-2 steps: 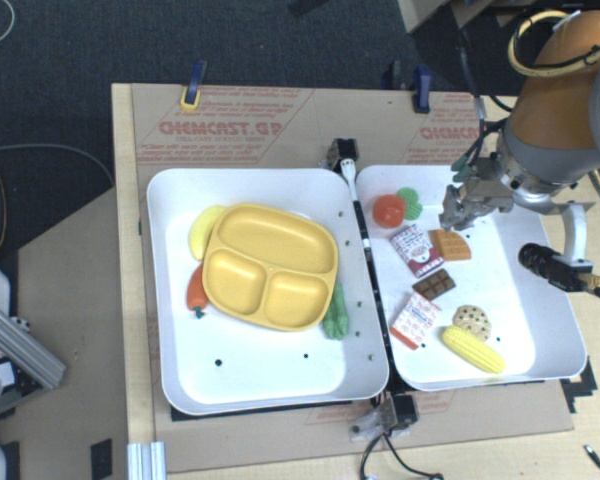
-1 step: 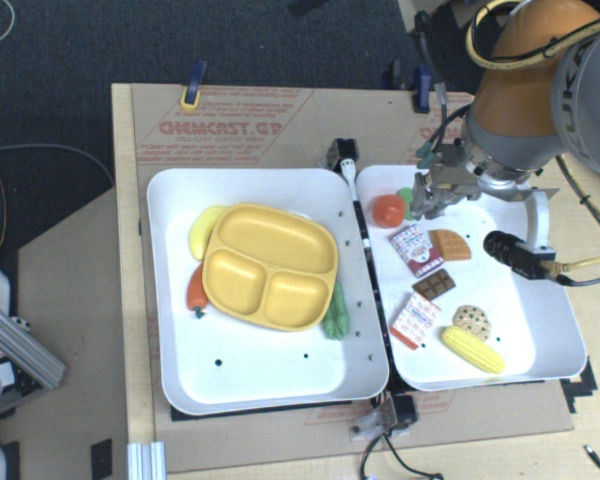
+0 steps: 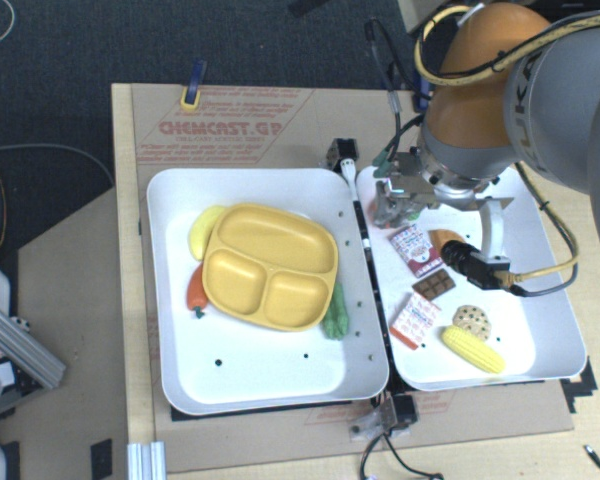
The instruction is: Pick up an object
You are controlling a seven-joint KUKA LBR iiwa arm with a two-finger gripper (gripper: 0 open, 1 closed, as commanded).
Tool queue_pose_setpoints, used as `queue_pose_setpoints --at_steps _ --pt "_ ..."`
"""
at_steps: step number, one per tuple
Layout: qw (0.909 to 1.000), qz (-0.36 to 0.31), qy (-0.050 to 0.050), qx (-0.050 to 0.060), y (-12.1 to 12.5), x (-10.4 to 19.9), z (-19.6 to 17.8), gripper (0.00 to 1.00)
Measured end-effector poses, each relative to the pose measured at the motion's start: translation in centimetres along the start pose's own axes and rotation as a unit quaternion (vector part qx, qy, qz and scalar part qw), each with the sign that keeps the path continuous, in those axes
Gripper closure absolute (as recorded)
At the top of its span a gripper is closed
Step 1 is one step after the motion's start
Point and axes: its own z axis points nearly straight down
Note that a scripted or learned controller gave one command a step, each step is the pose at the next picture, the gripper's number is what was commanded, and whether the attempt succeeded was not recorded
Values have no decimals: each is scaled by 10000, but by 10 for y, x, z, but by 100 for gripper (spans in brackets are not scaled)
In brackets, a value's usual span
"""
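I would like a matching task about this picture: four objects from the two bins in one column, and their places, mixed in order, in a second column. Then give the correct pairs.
Things:
1. yellow divided tray
2. corn cob
3. cookie
4. chocolate bar

Places:
A. right bin, near its front edge, just below the cookie
B. left bin, covering much of its middle
C. right bin, between the two red-and-white packets
D. right bin, just above the corn cob

Pairs: 1-B, 2-A, 3-D, 4-C

Grey arm [image 3: 570,88] reaching from right, orange-banded wrist bent down, tool [image 3: 392,203] lowered
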Motion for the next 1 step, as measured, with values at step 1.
queue_pose_setpoints --at_steps 1 --pt "10000 15 -5 -2 1 4 2 100"
